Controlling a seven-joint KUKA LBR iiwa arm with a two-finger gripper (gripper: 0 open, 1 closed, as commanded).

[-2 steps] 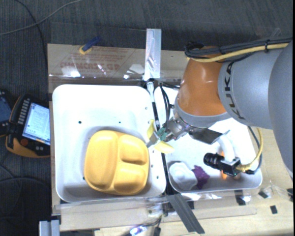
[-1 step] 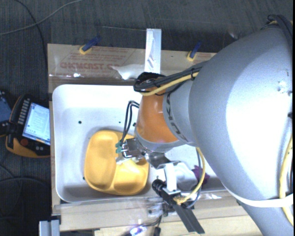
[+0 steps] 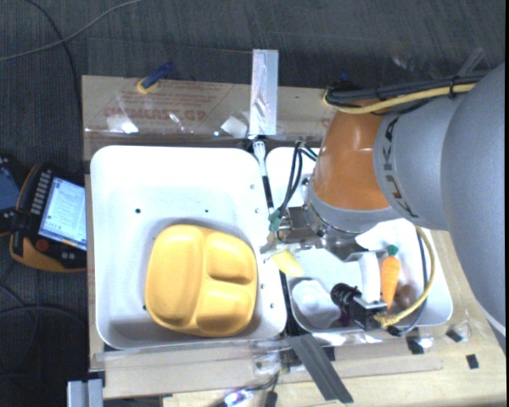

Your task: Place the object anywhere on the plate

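A yellow plate [image 3: 202, 278] with three compartments lies in the left bin [image 3: 127, 193], toward its front right. The arm's orange band [image 3: 349, 168] and grey wrist hang over the right bin [image 3: 437, 299]. The gripper [image 3: 280, 234] sits low at the divider between the two bins, just right of the plate's upper right rim. A small pale yellow piece [image 3: 288, 263] shows directly below the gripper, at the right bin's left edge; whether it is held cannot be made out. The wrist hides much of the right bin.
At the front of the right bin lie an orange carrot [image 3: 390, 278], a white piece [image 3: 370, 274], a dark purple object [image 3: 349, 300] and a thin yellow curved thing [image 3: 405, 310]. A tablet [image 3: 61, 214] rests on the floor to the left.
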